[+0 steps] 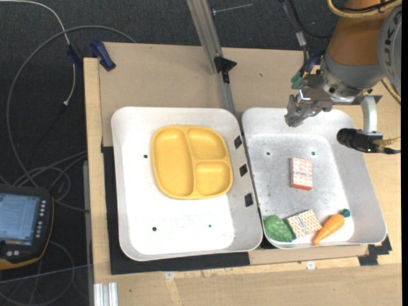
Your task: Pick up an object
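The right bin [347, 171] holds a small orange and white box [301, 173] near its middle. Along its front edge lie a green lumpy object [278, 227], a patterned packet [303, 223] and a toy carrot [329, 227]. My gripper [298, 114] hangs over the far left part of the right bin, well behind the box, with nothing visible between its fingers. The orange band of the arm rises above it at the top right.
The left bin [134, 190] carries a yellow divided plate [191, 160]. A metal post [207, 24] slants up between the bins at the back. A black fitting [357, 139] sticks in at the right bin's right wall. A handheld screen [22, 218] and cables lie on the floor at left.
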Motion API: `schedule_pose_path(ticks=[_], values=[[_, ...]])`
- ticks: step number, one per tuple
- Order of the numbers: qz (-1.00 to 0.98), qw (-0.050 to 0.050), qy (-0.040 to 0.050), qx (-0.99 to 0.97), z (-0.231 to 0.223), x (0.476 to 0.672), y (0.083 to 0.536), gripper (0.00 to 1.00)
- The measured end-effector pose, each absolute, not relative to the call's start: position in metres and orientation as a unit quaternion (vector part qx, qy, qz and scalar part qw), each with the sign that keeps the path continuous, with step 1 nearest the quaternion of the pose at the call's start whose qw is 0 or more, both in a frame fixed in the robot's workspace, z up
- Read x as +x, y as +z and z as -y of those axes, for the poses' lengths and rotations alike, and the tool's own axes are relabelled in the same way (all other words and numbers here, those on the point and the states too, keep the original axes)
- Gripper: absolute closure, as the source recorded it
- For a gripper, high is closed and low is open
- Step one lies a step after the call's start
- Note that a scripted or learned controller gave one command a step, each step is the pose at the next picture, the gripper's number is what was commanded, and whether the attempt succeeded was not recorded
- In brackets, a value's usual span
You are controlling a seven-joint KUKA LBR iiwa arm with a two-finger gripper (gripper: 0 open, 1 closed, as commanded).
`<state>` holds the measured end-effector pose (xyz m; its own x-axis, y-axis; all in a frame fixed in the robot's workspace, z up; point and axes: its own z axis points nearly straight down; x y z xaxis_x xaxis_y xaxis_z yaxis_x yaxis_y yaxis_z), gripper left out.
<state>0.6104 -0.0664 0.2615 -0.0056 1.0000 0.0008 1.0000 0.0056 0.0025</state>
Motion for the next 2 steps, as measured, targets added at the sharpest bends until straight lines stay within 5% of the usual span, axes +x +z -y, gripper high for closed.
schedule_pose_path(ticks=[2], values=[[-0.710, -0.001, 0.0012, 0.705, -0.048, 0.636, 0.237, 1.00]])
